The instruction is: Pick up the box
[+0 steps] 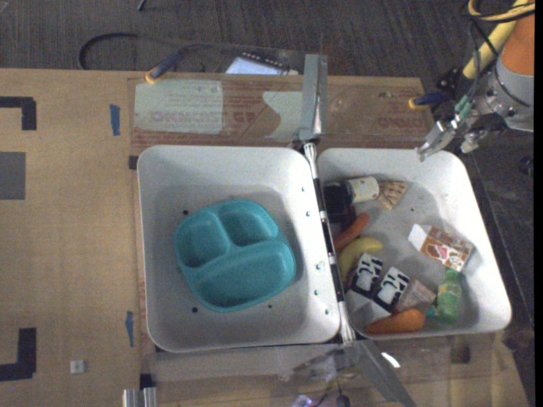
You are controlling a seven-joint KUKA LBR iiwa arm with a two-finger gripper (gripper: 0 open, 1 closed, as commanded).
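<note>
Above the right bin's far right corner, the gripper is hanging near the rim, clear of everything inside. Whether it is open or closed I cannot tell at this size, but nothing is showing in its grasp.

By my reading the box is the small carton lying flat near the bin's right wall, white with a brown-and-orange face, apart from the gripper. Just beside it a green bottle is lying, and an orange carrot is resting along the near wall. Other boxy things are crowding the bin: a black-and-white pack by a banana, and a cream piece up near the divider.

The main risk, I judge, is the program choosing the wrong item, since several could pass for a box. A flat carton close to the wall is also giving the arm little room, so it may slide or tip on closing.

In the left bin a teal tray is sitting. No print is legible on any pack.
</note>
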